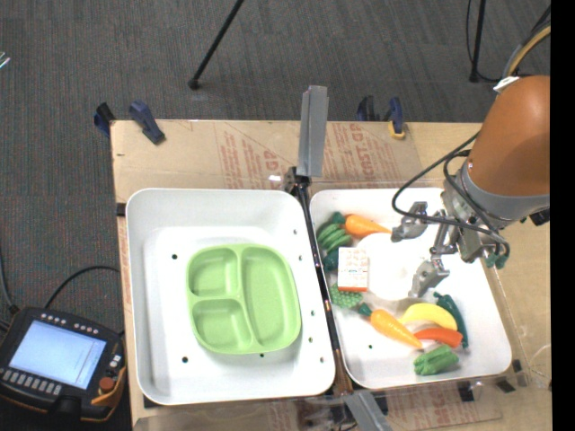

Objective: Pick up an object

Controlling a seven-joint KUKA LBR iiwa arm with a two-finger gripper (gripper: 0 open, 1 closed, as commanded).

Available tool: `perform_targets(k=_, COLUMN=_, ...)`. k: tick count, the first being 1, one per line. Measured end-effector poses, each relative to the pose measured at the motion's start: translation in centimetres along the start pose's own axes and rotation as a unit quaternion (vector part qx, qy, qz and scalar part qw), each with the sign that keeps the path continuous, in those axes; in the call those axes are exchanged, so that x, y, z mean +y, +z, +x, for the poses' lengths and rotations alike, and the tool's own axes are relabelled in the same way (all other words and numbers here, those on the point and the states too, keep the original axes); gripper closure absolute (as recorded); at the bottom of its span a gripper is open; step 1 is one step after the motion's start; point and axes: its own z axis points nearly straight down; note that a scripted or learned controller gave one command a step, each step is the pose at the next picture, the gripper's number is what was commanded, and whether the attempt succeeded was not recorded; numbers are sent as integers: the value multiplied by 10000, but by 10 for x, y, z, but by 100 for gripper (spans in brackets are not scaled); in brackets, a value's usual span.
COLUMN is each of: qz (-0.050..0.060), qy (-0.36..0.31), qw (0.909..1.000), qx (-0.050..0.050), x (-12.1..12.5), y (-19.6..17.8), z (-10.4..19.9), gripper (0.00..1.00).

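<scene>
My gripper (419, 251) hangs over the right bin (499, 330), its two fingers spread apart above bare white floor, open with nothing between them. To its left lies a small white box (353, 269) with red print. An orange carrot (364, 225) and green pods (331, 235) sit at the bin's far left. Nearer the front lie a second carrot (392, 327), a yellow banana (429, 313), a red-orange piece (441, 336), a green vegetable (436, 361) and a dark green piece (450, 308) just below one finger.
The left bin (148, 241) holds a light green divided plate (243, 296). A grey upright post (313, 137) stands behind the bins' shared wall. A teach pendant (58, 357) lies at the lower left, off the bench.
</scene>
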Motion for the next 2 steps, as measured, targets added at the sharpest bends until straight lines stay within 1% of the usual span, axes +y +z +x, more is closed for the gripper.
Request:
perform_targets(k=1, qz=-17, qy=-300, qw=9995, qx=64, x=17, y=149, z=46, gripper=0)
perform_targets(k=2, qz=-6, qy=11, qw=10000, qx=-9, x=8, y=158, z=-44, gripper=0)
